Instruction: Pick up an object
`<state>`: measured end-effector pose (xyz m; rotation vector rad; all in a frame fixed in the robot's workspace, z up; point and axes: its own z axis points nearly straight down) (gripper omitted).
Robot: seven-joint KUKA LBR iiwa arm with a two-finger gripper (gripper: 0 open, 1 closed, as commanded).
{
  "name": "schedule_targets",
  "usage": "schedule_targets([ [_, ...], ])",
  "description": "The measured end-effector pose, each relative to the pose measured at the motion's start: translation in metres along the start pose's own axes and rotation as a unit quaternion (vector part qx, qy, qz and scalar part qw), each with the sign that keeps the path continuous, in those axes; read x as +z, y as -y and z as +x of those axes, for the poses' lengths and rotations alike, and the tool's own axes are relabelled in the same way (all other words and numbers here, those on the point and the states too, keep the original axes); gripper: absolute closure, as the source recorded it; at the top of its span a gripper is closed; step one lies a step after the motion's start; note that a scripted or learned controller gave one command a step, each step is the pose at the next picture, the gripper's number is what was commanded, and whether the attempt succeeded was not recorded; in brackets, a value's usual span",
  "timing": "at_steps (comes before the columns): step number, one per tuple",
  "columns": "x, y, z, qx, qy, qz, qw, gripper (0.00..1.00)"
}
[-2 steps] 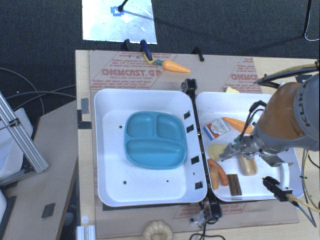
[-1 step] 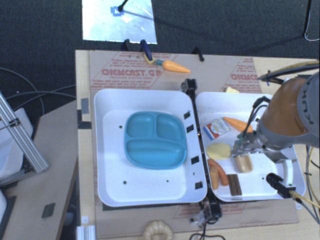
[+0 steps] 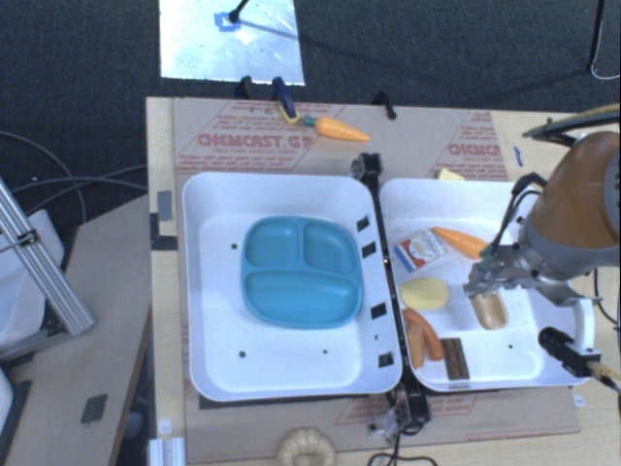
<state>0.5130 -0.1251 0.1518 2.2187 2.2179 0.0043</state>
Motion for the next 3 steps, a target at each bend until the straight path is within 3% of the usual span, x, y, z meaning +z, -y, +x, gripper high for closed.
schedule_targets([
  [1, -0.064, -0.001, 0.001, -0.003, 0.0, -0.002, 1.0, 1.0],
  [2, -0.073, -0.002, 0.001, -0.002, 0.0, 0.001, 1.0, 1.0],
  [3, -0.07, -0.029, 0.036, -0.005, -0.001, 0.001, 1.0, 1.0],
])
